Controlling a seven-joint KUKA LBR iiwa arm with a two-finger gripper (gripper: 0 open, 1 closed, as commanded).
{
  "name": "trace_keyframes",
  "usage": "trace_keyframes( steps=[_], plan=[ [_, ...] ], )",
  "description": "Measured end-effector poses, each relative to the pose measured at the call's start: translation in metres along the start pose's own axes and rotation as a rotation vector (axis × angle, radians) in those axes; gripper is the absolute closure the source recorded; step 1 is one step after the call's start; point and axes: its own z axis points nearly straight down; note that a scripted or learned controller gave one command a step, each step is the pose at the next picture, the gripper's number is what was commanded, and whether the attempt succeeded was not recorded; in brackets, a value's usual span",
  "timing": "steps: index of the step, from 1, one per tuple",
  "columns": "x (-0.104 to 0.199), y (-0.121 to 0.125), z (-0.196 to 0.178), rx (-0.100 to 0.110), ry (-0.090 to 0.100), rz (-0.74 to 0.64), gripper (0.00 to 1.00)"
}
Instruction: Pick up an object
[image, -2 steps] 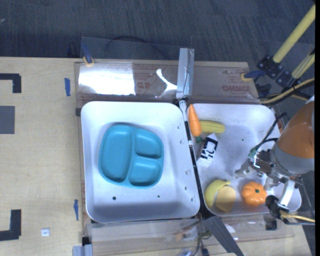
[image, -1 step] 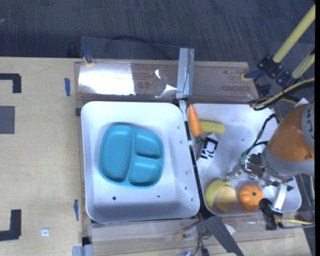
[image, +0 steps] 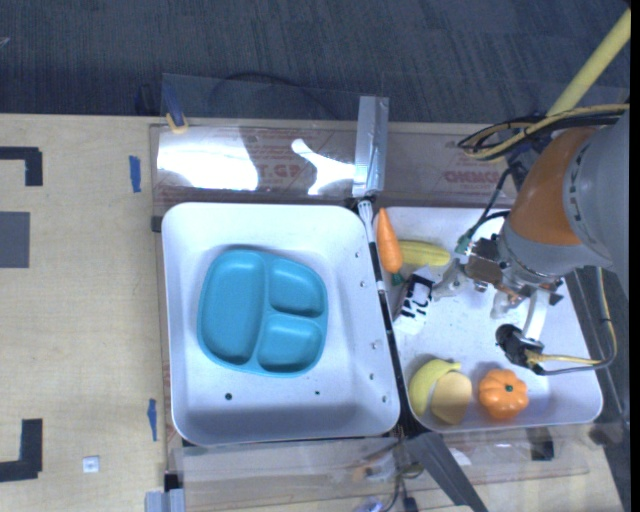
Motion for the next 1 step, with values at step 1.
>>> trace_keyframes(
  steps=[1],
  plan=[
    [-0.0458, 0.0324, -0.029, 0.001, -0.003, 0.328, 0.0]
  ],
)
